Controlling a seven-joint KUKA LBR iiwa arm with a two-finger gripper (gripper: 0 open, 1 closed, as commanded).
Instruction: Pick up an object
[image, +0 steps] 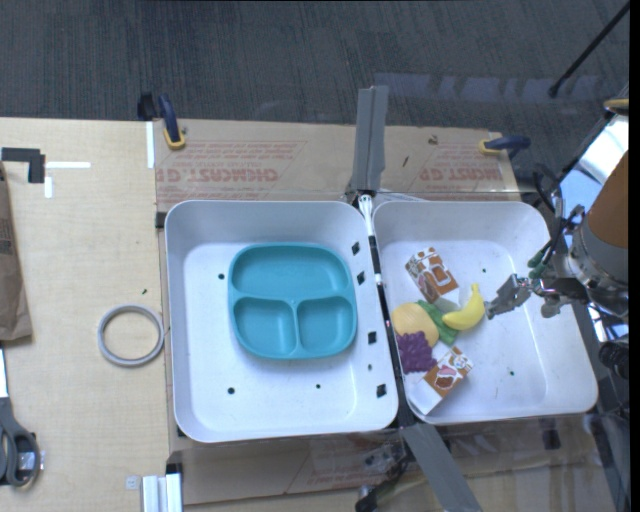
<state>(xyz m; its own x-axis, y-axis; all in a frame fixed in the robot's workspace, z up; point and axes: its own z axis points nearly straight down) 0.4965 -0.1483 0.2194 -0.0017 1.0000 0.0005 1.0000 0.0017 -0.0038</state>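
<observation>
In the right bin (520, 385) lies a cluster of toy food: a yellow banana (465, 310), a yellow lemon-like fruit (409, 319), a green piece (438, 326), purple grapes (414, 349), and two small printed cartons (431, 274) (447, 372). My gripper (508, 296) reaches in from the right and hovers just right of the banana, its dark fingers pointing left toward it. Nothing shows between the fingers. The left bin (200, 390) holds a teal divided plate (293, 300).
A grey divider bar (369, 140) stands at the back between the two bins. On the wooden bench to the left lie a grey ring (131, 334) and scissors (17, 455). Yellow-handled clamps (172, 128) (503, 145) sit at the cardboard's far corners.
</observation>
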